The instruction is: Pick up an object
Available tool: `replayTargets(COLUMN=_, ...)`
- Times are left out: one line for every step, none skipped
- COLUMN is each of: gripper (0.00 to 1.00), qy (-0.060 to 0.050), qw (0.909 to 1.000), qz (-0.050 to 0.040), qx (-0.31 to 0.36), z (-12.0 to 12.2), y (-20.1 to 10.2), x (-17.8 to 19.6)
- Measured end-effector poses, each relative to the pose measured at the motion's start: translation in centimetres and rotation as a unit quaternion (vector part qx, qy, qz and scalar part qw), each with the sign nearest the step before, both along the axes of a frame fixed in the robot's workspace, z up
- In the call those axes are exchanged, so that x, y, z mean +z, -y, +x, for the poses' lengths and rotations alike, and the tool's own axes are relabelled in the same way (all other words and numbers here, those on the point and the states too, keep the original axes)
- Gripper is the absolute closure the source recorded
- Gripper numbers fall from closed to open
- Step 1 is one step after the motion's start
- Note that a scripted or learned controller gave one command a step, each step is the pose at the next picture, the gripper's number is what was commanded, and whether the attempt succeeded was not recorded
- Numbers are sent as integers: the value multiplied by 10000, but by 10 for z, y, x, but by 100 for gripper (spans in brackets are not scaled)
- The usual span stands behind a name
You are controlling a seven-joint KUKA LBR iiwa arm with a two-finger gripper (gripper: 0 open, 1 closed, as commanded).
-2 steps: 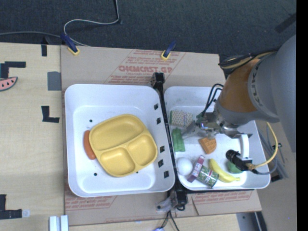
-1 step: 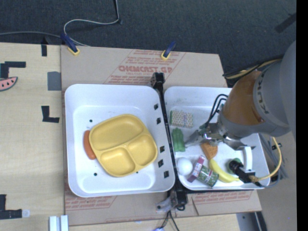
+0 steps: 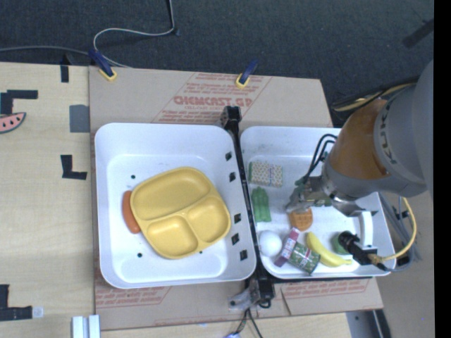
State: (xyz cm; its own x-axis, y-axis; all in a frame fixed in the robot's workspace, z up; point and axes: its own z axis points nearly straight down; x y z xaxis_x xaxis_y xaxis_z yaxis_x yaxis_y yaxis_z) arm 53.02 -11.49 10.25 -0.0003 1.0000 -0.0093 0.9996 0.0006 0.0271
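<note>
the counter (image 3: 42, 210) is carrying a cardboard sheet (image 3: 211, 97), and two white bins are sitting on it side by side. the left bin (image 3: 113, 189) is holding a yellow divided tray (image 3: 180, 210); the tray is lying tilted over an orange item (image 3: 130, 213), which is showing just at the tray's left edge. the right bin (image 3: 282, 138) is holding, from left to right: a green item (image 3: 261, 204) lying lengthwise near the dividing wall, a patterned packet (image 3: 267, 174) just above it, a white ball (image 3: 270, 243), a small purple and white carton (image 3: 288, 248), a green can (image 3: 305, 260) touching the carton, an orange round object (image 3: 301, 220), and a banana (image 3: 328, 253) lying just beside the can. the gripper (image 3: 301, 199) is hovering directly over the orange round object, touching or nearly touching its top. whether the gripper is apart or together cannot be told from this angle. the grey arm (image 3: 394, 139) is reaching in from the right.
</note>
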Motion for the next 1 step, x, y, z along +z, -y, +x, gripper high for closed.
replayTargets(gripper=100, qy=-1, qw=10000, qz=4, qx=4, z=0, y=-1, x=9)
